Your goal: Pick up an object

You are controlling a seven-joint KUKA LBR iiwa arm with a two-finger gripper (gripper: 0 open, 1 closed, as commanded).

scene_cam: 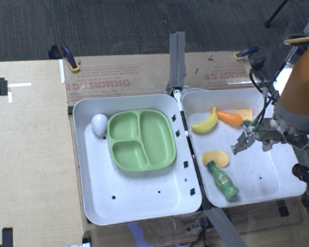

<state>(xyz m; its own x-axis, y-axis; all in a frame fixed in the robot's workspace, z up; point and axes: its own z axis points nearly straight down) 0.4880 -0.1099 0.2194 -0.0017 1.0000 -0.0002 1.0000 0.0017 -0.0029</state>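
The gripper (241,143) hangs above the right bin (270,189), its fingers spread and holding nothing. No object is picked yet; the yellow piece (216,158) lies nearest.

cam: fixed overhead | slanted down | frames both bins (89,167) | arm (300,94) enters right

Left bin (97,203): white, with a few small dark dots on its floor.
Right bin (264,189): white, same dotted floor.
Divided plate (142,140): pale green, plain.
Egg (99,123), at 9 o'clock of the plate: white.
Banana (205,124): yellow.
Carrot (229,118): orange, green tip.
Block (244,114), at 3 o'clock of the carrot: tan yellow.
Bottle (223,181): green, pale label band.
Potato-like piece (216,158): yellow.
Gripper (239,145): grey metal.
Arm band (302,86): orange.
Bench (26,171): light wood grain.
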